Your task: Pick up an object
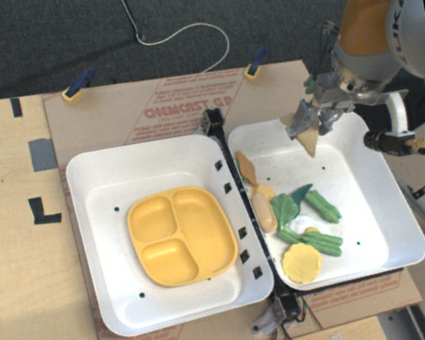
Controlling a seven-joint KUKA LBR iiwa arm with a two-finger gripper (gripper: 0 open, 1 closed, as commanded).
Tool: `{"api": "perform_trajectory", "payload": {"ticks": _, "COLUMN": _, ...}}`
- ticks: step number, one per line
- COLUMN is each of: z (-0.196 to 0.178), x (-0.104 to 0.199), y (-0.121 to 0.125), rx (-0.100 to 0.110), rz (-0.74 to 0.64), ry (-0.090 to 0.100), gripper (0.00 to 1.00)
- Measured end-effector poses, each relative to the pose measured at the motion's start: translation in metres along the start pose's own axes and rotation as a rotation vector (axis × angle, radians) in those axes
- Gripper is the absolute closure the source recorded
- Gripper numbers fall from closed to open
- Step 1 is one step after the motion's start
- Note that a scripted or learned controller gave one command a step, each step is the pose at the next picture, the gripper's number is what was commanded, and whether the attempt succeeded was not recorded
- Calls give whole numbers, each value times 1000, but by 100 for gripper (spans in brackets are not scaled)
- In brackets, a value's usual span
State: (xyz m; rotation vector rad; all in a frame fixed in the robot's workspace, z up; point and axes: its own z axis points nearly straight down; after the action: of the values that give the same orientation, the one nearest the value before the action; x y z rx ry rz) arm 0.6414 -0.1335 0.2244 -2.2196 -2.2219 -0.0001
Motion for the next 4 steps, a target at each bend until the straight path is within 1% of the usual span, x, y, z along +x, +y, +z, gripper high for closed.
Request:
{"api": "perform_trajectory", "payload": {"ticks": 1, "z": -10, "x": 47, "y": -17, "rx": 2, "rz": -3, "ry": 1, "gripper": 100}}
{"api": "perform_trajectory", "payload": {"ticks": 2, "z": 11, "x": 45, "y": -23, "rx": 3, "rz": 1, "ry": -2, "gripper": 100}}
{"api": "perform_trajectory", "payload": {"ticks": 3, "z": -9, "x": 40, "y": -18, "rx": -1, "rz": 0, "ry": -1, "gripper": 100}}
{"api": "perform_trajectory", "payload": {"ticks": 4, "z": -5, "x": 40, "y": -13, "rx": 1, "rz": -1, "ry": -1, "gripper": 100}}
